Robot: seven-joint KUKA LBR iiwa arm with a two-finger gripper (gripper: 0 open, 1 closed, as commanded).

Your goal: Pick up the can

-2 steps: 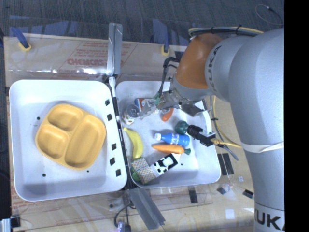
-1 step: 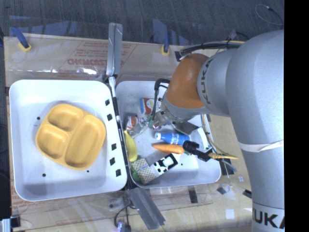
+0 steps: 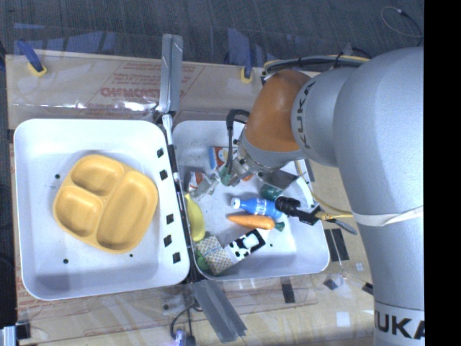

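A small can with a white, red and blue label lies near the back of the right bin, partly covered by the arm. My gripper hangs low over the bin just in front of the can, under the orange wrist band. I cannot see anything held in it.
The right bin also holds a blue bottle, a carrot, a yellow banana-like piece by the left wall, a green item, a checkered object and a black-and-white box. A yellow divided tray lies in the left bin.
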